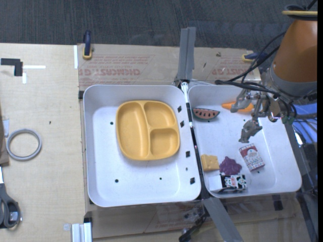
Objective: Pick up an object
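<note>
while the tabletop runs pale and wooden along its left side, a grey ring of tape lies near that left edge, with a pair of scissors below it at the front left corner. a small black bracket sits toward the back left corner, and a blue-handled clamp stands at the back edge of a brown cardboard sheet.

the left bin holds a yellow divided plate, lying flat toward the bin's back half, well clear of its walls.

the right bin carries the small things. a watermelon slice toy lies near its back left corner. a yellow block rests by the left wall, with a purple lump just beside it on the right and a black-and-white patterned item just in front, near the front wall. a small red and white packet lies to the right of the purple lump, tilted. an orange piece shows near the back of the bin, partly behind the arm's cables.

the hand hangs over the right bin, just behind the red and white packet, pointing down; nothing sits between its fingers, and whether they are apart or together cannot be told from this angle. the arm, with its orange band, comes in from the back right corner.
</note>
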Robot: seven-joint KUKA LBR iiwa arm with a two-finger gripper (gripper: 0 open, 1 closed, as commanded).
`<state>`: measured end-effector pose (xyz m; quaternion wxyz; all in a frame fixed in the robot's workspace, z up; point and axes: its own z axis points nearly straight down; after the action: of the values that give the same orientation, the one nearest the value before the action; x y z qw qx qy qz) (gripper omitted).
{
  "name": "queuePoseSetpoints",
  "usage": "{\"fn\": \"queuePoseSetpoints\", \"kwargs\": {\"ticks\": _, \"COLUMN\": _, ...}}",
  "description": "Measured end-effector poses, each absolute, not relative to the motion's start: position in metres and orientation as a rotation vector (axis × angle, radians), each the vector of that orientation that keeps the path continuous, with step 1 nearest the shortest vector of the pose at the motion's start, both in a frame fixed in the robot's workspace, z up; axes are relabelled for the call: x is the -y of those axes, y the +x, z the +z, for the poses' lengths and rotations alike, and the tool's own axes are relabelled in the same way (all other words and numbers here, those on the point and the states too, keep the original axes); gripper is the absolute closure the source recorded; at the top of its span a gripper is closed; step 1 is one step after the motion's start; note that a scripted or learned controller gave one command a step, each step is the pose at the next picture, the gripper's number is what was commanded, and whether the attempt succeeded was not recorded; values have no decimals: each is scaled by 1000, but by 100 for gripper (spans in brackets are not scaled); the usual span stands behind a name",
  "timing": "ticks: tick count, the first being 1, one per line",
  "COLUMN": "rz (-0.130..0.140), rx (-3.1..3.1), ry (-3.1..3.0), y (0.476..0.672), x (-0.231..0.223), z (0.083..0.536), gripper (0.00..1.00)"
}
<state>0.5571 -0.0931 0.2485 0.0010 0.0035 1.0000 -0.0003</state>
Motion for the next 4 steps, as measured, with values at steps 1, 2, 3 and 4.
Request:
{"fn": "queuePoseSetpoints", "kwargs": {"ticks": 1, "rz": 0, "rx": -3137, "ry": 109, "y": 548, "x": 101, "z": 238, "gripper": 0}}
{"fn": "queuePoseSetpoints", "kwargs": {"ticks": 2, "rz": -2, "rx": -3000, "ry": 924, "y": 639, "x": 125, "z": 176, "gripper": 0}}
{"fn": "queuePoseSetpoints", "kwargs": {"ticks": 3, "rz": -2, "rx": -2999, "ry": 924, "y": 639, "x": 124, "z": 176, "gripper": 0}}
{"fn": "queuePoseSetpoints", "kwargs": {"ticks": 4, "rz": -2, "rx": -3030, "ry": 842, "y": 648, "x": 148, "z": 91, "gripper": 0}}
